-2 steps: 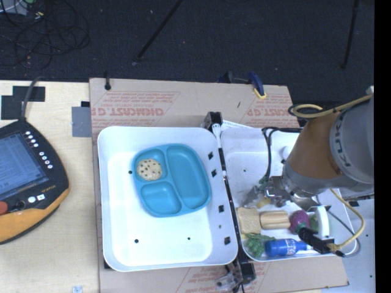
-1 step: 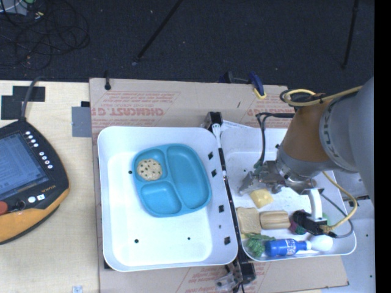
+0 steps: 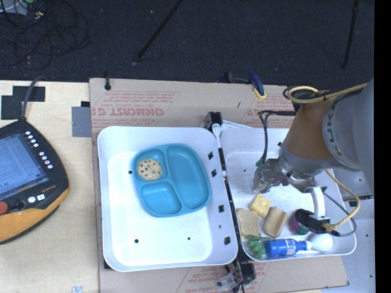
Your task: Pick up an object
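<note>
Blue divided plate (image 3: 183, 191), speckled tan cookie (image 3: 149, 169), white bins (image 3: 116, 224).

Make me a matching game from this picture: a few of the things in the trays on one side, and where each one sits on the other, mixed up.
Things:
1. cookie
2. blue bottle
3. blue divided plate
4. claw

Places:
A. in the left bin
B. above the yellow block in the right bin
C. in a compartment of the plate
D. along the near edge of the right bin

Pairs: 1-C, 2-D, 3-A, 4-B
</note>
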Robot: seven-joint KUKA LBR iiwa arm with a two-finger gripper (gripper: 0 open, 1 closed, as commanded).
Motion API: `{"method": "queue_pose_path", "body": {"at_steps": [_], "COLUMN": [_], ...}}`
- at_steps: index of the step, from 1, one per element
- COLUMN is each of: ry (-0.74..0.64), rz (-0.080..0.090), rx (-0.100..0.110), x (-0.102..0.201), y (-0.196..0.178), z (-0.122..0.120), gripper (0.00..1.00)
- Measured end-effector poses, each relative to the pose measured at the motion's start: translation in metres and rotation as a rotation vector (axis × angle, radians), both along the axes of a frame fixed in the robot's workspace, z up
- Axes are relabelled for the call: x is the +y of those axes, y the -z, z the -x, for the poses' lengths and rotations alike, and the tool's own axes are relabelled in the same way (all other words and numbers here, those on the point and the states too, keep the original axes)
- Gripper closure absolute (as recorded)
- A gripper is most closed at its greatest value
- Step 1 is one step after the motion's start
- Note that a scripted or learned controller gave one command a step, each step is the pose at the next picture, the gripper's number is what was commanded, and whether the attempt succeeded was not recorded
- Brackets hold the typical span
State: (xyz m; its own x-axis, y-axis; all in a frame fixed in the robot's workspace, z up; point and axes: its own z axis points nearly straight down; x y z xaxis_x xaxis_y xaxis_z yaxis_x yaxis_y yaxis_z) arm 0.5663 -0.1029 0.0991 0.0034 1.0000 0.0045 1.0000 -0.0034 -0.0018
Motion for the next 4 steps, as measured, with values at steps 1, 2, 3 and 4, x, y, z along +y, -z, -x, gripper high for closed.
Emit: {"method": "queue_pose_path", "body": {"at_steps": [1, 2, 3, 4], "ry": [0.002, 0.0, -0.001, -0.002], "rz": [0.0, 0.008, 0.002, 0.005], "rx": [0.0, -0.005, 0.0, -0.006], "x": [0.0, -0.069, -0.087, -0.086], "y": [0.0, -0.062, 0.014, 0.01], "z": [0.0, 0.011, 0.039, 0.085], "gripper": [0.0, 0.0, 0.0, 0.0]}}
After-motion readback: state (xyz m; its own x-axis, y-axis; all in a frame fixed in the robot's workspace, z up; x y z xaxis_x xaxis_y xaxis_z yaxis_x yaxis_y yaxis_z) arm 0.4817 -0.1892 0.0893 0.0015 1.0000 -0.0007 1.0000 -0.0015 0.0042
